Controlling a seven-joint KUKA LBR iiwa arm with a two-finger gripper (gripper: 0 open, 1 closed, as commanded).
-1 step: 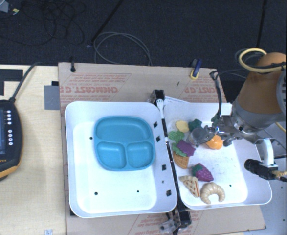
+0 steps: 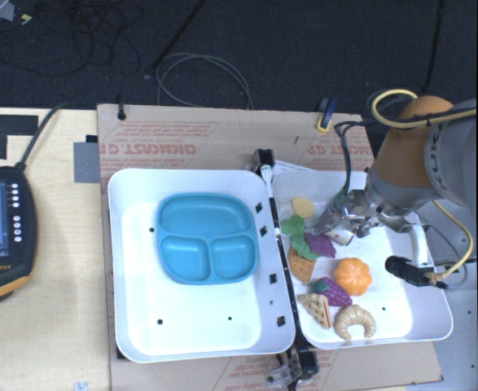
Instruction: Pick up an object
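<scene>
A: Start at the bottom of the frame. What do you see in the right bin [image 2: 434, 320]?

B: You've got a croissant [image 2: 355, 322] lowest, a waffle piece [image 2: 317, 309] just left of it, then grapes [image 2: 332, 290] and an orange [image 2: 353, 275] above. Further up lie a cone [image 2: 300, 265], a purple leaf [image 2: 320, 245], a green piece [image 2: 292, 226] and a yellow piece [image 2: 303, 208].

A: And the gripper [image 2: 342, 226]?

B: You'll find it right of centre, low over the purple leaf. Whether its fingers are parted or clenched, you cannot tell from here.

A: The left bin [image 2: 133, 300]?

B: It holds a blue tray [image 2: 206, 238]. A pendant [image 2: 2, 230] sits on the table [image 2: 51, 324] at the left edge.
</scene>
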